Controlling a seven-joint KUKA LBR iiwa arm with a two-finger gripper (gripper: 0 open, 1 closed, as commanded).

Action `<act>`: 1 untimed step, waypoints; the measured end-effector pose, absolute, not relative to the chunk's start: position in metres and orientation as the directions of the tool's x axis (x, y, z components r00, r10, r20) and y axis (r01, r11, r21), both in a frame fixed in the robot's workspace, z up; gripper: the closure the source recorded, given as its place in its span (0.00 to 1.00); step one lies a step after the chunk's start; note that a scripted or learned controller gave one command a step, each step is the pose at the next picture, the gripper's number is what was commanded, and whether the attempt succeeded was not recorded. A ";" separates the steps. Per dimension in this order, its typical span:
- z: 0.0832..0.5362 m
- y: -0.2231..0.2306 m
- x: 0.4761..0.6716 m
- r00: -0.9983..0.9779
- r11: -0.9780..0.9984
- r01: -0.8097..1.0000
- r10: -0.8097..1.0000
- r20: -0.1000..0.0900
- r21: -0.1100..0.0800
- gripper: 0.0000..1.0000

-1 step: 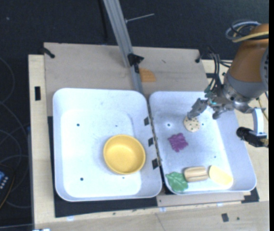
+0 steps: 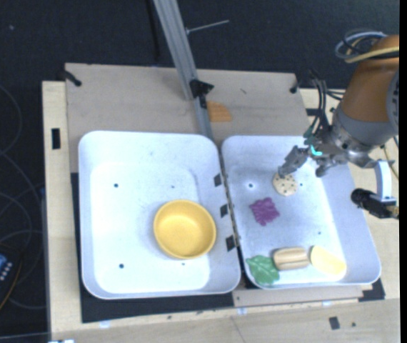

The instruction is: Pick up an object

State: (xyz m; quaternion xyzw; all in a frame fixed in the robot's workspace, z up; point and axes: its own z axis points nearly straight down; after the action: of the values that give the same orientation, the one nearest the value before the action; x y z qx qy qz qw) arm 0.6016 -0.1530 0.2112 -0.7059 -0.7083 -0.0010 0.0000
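No readable writing; hand (image 2: pixel 305 164) spread wide, holding nothing, above the cookie (image 2: pixel 285 185).

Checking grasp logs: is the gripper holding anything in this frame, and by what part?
Nothing is visibly held. The gripper hangs just above the round cookie-like piece in the right bin, and no object sits between its fingers.
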 end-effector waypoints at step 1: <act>0.166 -0.152 0.608 -0.004 0.004 1.000 1.000 -0.003 -0.003 0.00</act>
State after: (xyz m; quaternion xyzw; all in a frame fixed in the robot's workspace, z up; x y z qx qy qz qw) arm 0.6078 -0.1518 0.1663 -0.7057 -0.7085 0.0021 0.0002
